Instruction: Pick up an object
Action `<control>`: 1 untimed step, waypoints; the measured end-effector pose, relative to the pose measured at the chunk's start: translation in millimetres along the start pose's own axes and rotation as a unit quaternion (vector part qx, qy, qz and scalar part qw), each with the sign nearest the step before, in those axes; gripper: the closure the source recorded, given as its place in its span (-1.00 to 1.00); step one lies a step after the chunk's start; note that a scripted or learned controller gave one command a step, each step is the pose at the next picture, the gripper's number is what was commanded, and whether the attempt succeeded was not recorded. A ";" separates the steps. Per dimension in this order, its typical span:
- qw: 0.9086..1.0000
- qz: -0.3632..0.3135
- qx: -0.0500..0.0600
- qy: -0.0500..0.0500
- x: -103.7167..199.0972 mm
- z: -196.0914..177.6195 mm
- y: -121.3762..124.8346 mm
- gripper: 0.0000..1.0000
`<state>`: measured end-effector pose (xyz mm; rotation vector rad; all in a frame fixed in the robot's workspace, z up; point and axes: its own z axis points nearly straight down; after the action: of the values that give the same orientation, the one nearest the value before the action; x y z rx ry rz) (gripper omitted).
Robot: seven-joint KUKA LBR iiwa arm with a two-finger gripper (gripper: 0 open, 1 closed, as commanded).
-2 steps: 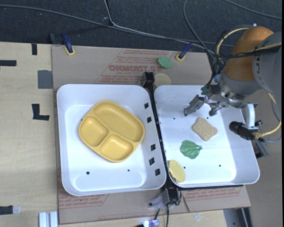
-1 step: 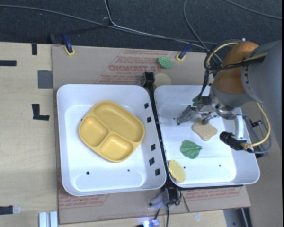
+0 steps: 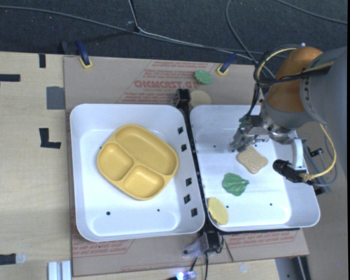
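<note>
Gripper (image 3: pixel 243 140) poised low in the right bin (image 3: pixel 303 217)
Finger state cannot be told; a tan cracker (image 3: pixel 252 160) lies just beside it, with bare floor toward the divider.

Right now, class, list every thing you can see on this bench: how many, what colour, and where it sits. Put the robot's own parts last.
Bins: two, white, side by side on the bench.
Tray: one, yellow, three compartments, in the left bin.
Cracker: one, tan, right bin, just below the gripper.
Leaf: one, green, middle of the right bin.
Yellow piece: one, yellow, oval, right bin's near left corner.
Green piece: one, green, on the board behind the bins.
Clamps: two, blue and yellow, at the board's far edge.
Cables: several, thin, grey and black, over the dark floor behind.
Arm: one, grey with orange band, reaching in from the right.
Gripper: one, dark grey, low over the right bin beside the cracker.
</note>
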<state>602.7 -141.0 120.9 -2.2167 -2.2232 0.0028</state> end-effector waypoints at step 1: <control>1.000 0.001 -0.002 0.000 -1.1 -42.3 -2.6 1.00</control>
<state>600.3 -142.2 163.1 -2.2208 -2.2234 -0.0015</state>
